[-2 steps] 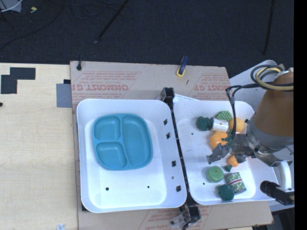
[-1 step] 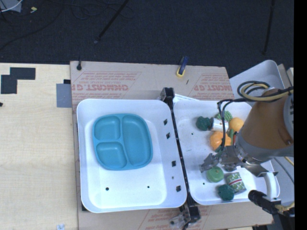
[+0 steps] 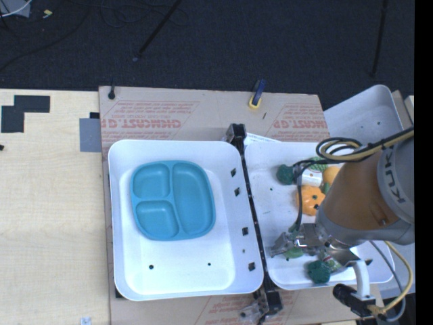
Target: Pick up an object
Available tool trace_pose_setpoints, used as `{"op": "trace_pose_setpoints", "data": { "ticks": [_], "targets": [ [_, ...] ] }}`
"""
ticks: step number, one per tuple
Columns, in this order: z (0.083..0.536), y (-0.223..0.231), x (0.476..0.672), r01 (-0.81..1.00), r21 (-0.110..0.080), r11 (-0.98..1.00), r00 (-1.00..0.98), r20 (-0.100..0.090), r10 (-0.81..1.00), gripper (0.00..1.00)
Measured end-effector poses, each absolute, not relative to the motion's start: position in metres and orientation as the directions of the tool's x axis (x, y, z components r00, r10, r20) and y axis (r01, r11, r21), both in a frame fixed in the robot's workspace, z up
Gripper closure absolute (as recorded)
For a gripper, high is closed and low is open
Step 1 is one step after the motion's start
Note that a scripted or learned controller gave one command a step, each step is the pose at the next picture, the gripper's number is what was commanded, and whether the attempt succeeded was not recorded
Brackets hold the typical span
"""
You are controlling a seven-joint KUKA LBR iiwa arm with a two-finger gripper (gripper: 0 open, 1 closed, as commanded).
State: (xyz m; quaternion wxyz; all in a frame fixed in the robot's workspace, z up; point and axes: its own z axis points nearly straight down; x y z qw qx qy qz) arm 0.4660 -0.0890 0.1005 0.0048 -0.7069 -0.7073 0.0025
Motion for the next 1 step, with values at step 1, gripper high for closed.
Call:
{"op": "trace_pose_setpoints", "data": {
  "ticks": [1],
  "targets": [
    [0.0865, -0.0877, 0.4652, 1.000, -0.006, -0.001, 0.001, 0.002, 1.000, 0.00]
  ]
}}
